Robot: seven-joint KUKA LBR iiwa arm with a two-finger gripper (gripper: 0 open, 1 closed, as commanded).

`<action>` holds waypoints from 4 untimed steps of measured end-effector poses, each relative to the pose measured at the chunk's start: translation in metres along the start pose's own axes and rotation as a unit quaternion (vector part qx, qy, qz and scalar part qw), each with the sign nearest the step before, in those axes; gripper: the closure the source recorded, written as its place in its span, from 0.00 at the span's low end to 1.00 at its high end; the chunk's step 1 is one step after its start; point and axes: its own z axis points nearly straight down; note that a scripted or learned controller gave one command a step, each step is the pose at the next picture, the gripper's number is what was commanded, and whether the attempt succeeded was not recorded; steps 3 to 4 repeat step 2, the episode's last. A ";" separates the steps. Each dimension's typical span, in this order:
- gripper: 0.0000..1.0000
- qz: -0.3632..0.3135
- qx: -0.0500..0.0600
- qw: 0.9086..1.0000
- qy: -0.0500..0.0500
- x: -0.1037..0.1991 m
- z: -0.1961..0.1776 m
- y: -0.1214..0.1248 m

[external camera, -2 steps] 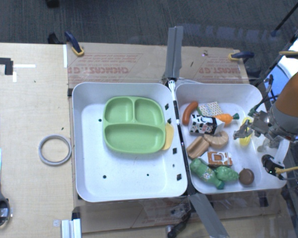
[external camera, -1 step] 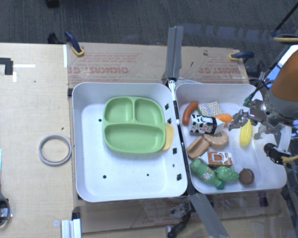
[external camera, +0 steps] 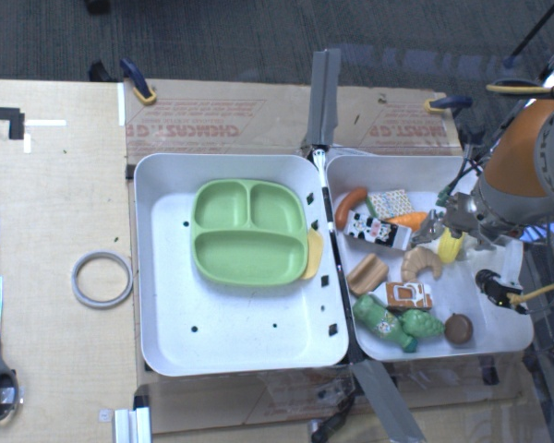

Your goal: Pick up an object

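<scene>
Jaws (external camera: 440, 233) lost among right bin (external camera: 499, 340) toys; grip cannot be told.

Single fixed camera, mounted above the bench (external camera: 55, 247), looking down at a slant. Both white bins sit in frame: left bin (external camera: 166, 340) near centre, right bin (external camera: 499, 340) just beside it toward the right edge. Dark floor (external camera: 258, 17) fills the top strip beyond the bins, so the view tilts toward the far side. Moderate range: whole left bin visible, bench surface to its left. Arm (external camera: 526, 155) enters from the right of the bins.
</scene>
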 end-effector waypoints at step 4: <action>1.00 -0.020 -0.003 1.000 -0.005 0.048 -0.120 0.076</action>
